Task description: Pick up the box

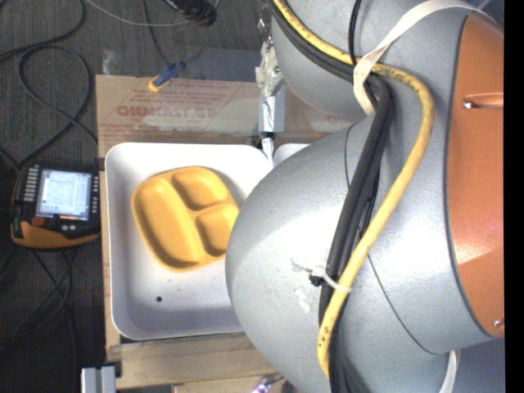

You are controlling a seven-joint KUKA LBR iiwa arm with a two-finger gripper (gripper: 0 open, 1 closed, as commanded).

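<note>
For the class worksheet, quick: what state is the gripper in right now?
Gripper: cannot be told; the arm blocks the camera's view across the bins.

Grey KUKA arm (pixel 360 219) reaching in from the right, orange band at far right, yellow cable running along its body

arm (pixel 393 178): smooth grey shell, satin sheen, looks like painted metal or moulded plastic
orange band (pixel 483 162): smooth, glossy
cable on arm (pixel 393 195): yellow and black sheathing, looks like rubber or plastic
white bin (pixel 123 219): smooth plastic, slight gloss
divided tray (pixel 184 215): yellow plastic, smooth, low sheen
board under bins (pixel 180 109): brown cardboard, matt, faded red print
floor (pixel 41 80): dark carpet, rough weave
handheld pendant (pixel 56 205): orange and black plastic casing, glossy screen
</note>
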